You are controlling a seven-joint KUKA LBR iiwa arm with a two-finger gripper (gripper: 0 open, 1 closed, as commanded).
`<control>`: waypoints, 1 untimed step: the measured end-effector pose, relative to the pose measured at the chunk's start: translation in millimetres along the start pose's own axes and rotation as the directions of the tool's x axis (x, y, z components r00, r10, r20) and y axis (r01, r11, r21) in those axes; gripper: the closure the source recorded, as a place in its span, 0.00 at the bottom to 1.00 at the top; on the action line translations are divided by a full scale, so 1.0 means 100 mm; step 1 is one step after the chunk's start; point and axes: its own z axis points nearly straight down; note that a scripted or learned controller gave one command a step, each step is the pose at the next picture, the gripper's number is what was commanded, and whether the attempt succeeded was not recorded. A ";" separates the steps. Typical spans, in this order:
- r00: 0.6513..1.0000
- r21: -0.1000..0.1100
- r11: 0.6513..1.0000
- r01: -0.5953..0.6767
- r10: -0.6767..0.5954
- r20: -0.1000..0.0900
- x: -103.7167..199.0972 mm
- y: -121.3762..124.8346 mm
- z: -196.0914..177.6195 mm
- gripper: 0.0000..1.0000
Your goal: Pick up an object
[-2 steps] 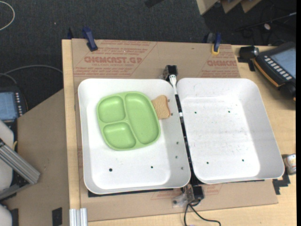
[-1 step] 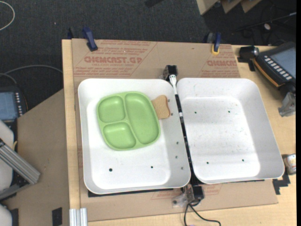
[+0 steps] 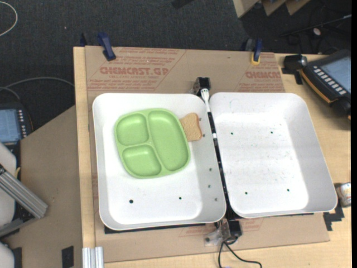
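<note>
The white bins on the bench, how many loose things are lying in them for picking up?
2, both in the left bin: a green divided plate in its far half, and a small tan cracker-like piece touching the plate's right edge. Nothing seems hidden.

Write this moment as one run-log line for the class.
left bin: green tray, cracker at tray's right edge | right bin: beside left bin | pick: not yet done

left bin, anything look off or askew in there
Mildly. The green divided plate sits tilted rather than square to the left bin, and a tan cracker-like piece lies against the plate's right rim. No spill or damage is visible.
</note>
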 end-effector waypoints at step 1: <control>1.000 0.022 1.000 0.004 -0.003 -0.012 0.36 -0.29 0.77 1.00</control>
